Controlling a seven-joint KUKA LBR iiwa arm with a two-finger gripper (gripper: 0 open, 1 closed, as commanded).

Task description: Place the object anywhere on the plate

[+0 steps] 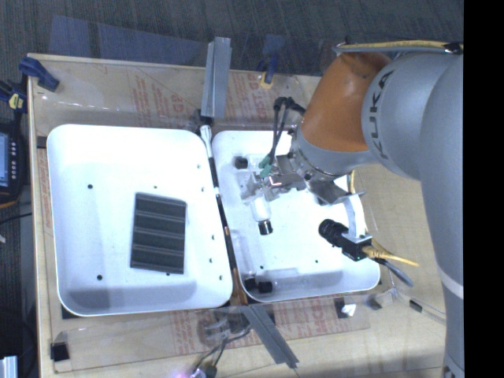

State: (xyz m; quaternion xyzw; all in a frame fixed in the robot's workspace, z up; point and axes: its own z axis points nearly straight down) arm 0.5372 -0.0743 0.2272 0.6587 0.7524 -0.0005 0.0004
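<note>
You'll see the gripper (261, 203) low in the right bin (315, 278); its jaw state can't be told. The dark ribbed rectangular plate (159, 232) lies flat in the glossy left bin (79, 156), toward nine o'clock.

A single fixed camera looks down at a slant from above the bench (118, 345), far enough back to take in both white bins whole. The left bin (71, 156) sits toward nine o'clock, the right bin (307, 286) just past centre toward three. The grey arm (417, 109) enters from three o'clock, looming large near the lens. Dark floor runs along twelve o'clock.
</note>
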